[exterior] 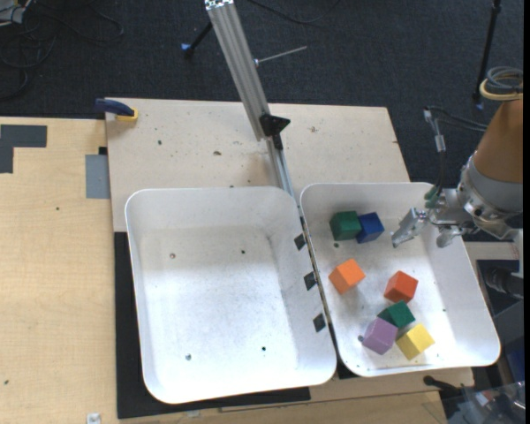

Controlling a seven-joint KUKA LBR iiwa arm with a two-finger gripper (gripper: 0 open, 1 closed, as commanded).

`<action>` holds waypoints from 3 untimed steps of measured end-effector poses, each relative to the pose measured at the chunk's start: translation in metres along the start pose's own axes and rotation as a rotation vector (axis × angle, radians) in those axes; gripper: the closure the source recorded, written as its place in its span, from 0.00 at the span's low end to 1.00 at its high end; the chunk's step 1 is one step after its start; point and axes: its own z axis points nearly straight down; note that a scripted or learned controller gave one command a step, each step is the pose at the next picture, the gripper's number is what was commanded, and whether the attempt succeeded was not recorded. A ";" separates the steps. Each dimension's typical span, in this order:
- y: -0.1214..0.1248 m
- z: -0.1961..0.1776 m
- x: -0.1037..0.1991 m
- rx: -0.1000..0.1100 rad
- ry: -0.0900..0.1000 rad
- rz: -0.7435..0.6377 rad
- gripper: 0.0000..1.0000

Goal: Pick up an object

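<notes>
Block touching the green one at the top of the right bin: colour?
Blue, camera view.

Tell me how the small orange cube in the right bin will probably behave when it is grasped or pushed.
The small orange cube looks rigid, so it likely keeps its shape. Its flat faces suggest sliding on the right white bin, not rolling. It lies apart from other blocks, so the gripper probably has room.

In the right bin (pixel 477 325) you have seven small blocks, all lying loose on the floor. A green cube (pixel 344 225) touches a blue cube (pixel 369 227) near the back, with an orange cube (pixel 346 275) and a red-orange cube (pixel 401 285) apart in the middle. Toward the front, a dark green block (pixel 396 314), a purple block (pixel 380 335) and a yellow block (pixel 414 341) huddle together.
</notes>
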 end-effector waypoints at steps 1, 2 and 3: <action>0.000 0.000 0.000 0.000 0.000 0.002 0.00; -0.010 0.059 0.004 0.006 0.001 0.003 0.00; -0.014 0.118 -0.004 0.004 0.001 0.004 0.00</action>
